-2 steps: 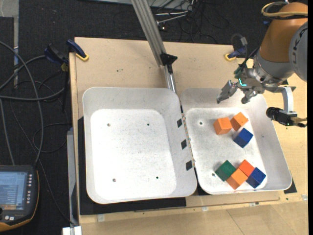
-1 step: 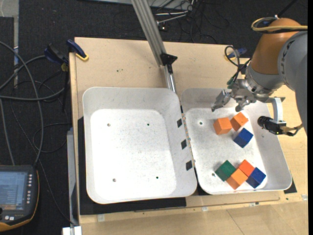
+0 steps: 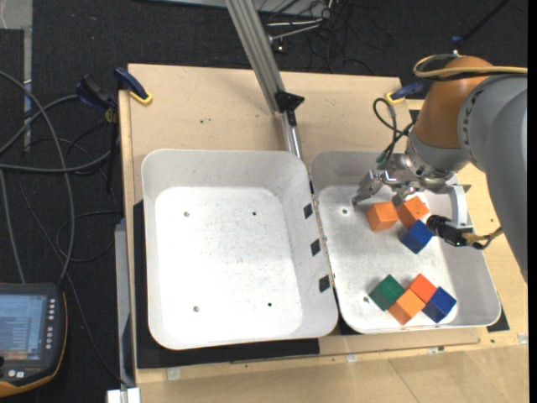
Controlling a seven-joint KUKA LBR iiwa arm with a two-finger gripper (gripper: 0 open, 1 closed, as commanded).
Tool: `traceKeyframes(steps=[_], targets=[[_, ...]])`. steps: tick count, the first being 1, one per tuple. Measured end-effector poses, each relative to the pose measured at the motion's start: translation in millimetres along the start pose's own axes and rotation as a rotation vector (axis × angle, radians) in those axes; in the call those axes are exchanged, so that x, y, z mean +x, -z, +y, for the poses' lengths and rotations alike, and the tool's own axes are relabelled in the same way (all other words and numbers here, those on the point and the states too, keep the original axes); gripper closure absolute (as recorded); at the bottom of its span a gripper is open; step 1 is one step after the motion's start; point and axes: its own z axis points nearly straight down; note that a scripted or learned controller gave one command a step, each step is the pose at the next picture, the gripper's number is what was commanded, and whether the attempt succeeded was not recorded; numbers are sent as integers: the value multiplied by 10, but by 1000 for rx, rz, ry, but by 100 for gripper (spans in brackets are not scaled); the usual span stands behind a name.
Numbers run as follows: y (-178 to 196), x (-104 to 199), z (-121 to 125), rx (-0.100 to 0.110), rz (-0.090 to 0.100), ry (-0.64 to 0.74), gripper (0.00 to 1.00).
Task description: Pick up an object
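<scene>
The grey arm point(image 3: 495, 133) reaches over the right bin point(image 3: 348, 305), a shallow, speckled white plastic tray. Its gripper point(image 3: 382, 185) hangs at the far end, metal fingers spread apart and gripping nothing. Just to its right, slightly nearer, sits a matte orange cube point(image 3: 382, 216).

Grey arm's two-finger gripper point(image 3: 388, 190) low over right shallow white bin point(image 3: 352, 309), just above two orange cubes point(image 3: 383, 216) beside a blue cube point(image 3: 416, 237); four more clustered nearby.
</scene>
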Motion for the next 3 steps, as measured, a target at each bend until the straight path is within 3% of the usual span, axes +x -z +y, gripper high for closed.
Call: traceKeyframes(steps=[1, 3], targets=[[147, -3, 22, -8, -2, 1, 100], [1427, -47, 90, -14, -3, 3, 100]])
